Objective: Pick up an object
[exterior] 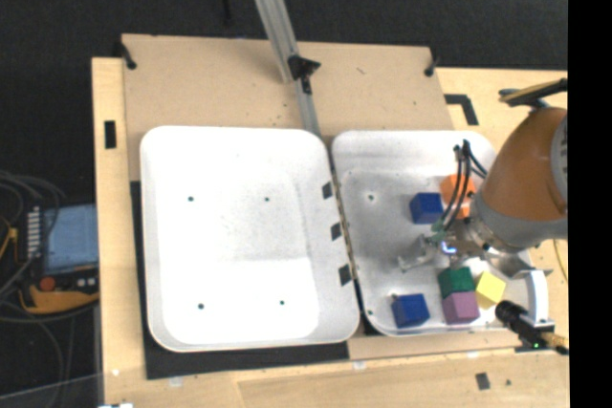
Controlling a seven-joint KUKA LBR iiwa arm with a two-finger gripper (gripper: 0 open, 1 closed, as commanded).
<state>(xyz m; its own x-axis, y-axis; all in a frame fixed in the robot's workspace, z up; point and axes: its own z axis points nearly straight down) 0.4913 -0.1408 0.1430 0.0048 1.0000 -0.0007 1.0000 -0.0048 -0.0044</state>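
The pincer (421, 255) is seen low in the right bin (382, 158), but how far it is opened cannot be told, and nothing is seen held. A blue cube (426, 207) lies just behind it; another blue cube (409, 310), a green block (456, 281), a purple block (461, 306) and a yellow block (491, 289) are crowded near the front rim. A lone block is best chosen and straddled squarely. Little room is left by the rim; the left bin (172, 205) offers open space.
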